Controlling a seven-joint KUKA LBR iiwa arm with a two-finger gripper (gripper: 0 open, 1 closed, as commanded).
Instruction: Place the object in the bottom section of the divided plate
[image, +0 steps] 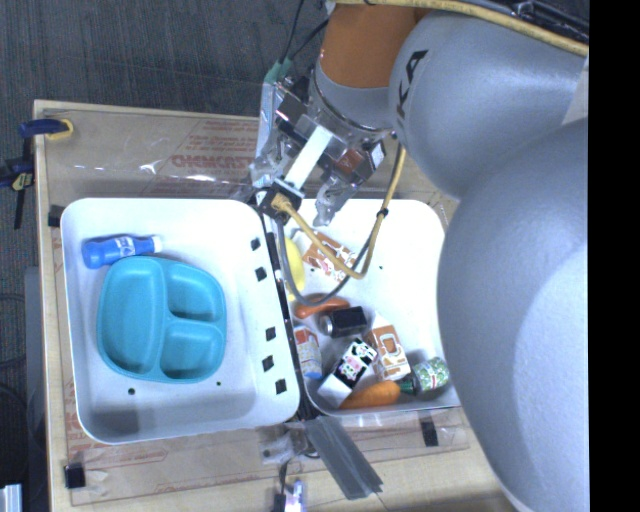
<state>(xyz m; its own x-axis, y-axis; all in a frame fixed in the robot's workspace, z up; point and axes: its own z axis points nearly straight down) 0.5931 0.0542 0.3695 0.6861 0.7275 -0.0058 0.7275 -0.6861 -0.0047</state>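
Overhead slanted view of a table (150, 140) covered by a clear plastic sheet with red lettering, set against a dark ribbed floor (150, 50) at 12 o'clock; a blue clamp (40, 128) grips the table's corner at 10 o'clock. Two shallow white bins lie side by side and touching. The left bin (80, 400) carries a light-blue divided plate (160, 318), its large section toward 9 o'clock and two smaller ones toward 3 o'clock, all without contents; a blue bottle (118, 248) with a white label lies on its side just at the plate's 12 o'clock edge. The right bin (420, 260) holds the loose objects, clustered toward its 6 o'clock end: an orange carrot-like piece (368, 394), a black-and-white patterned block (352, 364), a small dark block (347, 320), an orange-and-white carton (388, 350) and a green can (430, 376). The grey arm (510, 200) with its orange band (365, 40) enters from 3 o'clock and covers much of the right bin. The gripper (300, 205) hangs above the seam between the bins at their 12 o'clock end; whether its jaws are wide or narrow cannot be told, and nothing is seen between them.
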